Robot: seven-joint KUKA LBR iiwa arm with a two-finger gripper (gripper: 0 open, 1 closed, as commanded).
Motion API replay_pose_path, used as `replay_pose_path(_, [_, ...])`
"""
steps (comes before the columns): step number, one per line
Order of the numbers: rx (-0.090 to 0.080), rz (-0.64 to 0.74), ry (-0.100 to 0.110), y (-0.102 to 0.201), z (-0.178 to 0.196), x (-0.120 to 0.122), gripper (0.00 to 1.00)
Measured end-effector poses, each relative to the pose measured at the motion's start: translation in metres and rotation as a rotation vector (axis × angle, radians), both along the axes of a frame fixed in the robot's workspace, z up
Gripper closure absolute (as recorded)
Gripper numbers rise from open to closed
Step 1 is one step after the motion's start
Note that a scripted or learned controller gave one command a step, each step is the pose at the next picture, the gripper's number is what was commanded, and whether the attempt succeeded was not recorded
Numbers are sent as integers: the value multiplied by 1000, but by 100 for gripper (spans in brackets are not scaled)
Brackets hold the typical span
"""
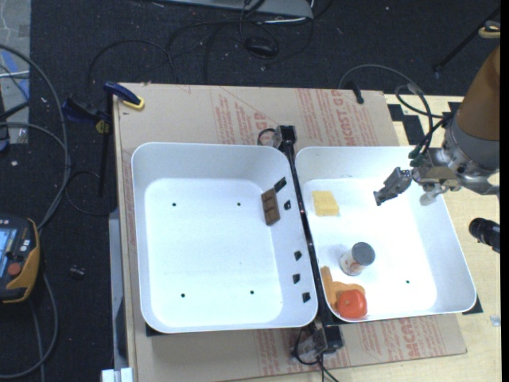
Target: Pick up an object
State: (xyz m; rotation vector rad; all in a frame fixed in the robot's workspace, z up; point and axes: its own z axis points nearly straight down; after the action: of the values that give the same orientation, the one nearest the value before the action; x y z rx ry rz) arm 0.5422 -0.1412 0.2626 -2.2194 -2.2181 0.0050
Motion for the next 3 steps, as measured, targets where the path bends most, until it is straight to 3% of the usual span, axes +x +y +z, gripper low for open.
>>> replay_pose_path(1, [-1, 1, -5, 0, 2, 1, 0])
replay_pose_path(3, [0, 1, -1, 6, -83, -3, 0])
